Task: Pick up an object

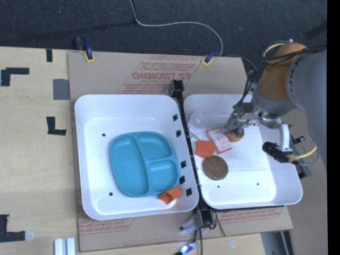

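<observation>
While hovering at the right bin's (287,193) three-o'clock edge, the gripper (235,125), state untellable, over a small packet (219,140).

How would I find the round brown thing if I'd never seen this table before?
Look at the right white bin, the one the robot arm reaches into. Near its middle, toward the front, lies a flat brown disc, just below an orange block. It is the only round, dark brown thing there; its neighbours are orange, clear or a paper packet.
</observation>
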`<state>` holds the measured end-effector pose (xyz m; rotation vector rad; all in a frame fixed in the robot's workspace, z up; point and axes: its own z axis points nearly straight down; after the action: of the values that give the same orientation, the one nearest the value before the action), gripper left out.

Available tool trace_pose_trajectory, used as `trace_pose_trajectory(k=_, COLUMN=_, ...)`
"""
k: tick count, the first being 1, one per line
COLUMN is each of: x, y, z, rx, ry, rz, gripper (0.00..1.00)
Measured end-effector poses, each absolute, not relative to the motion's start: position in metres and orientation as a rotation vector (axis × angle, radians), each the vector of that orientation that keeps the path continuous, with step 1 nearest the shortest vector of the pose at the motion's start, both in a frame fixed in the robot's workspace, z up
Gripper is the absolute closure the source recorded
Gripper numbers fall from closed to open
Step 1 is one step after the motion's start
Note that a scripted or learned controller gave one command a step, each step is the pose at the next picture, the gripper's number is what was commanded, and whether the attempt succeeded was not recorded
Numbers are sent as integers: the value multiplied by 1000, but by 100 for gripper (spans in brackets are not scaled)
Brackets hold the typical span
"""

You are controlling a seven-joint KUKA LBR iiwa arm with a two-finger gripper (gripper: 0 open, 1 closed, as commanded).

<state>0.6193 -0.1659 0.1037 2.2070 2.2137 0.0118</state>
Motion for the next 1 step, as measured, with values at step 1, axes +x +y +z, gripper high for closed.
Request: trace_pose_trajectory(k=1, x=613, y=-172, z=160, rx=2219, ry=2221, rz=2, gripper=100)
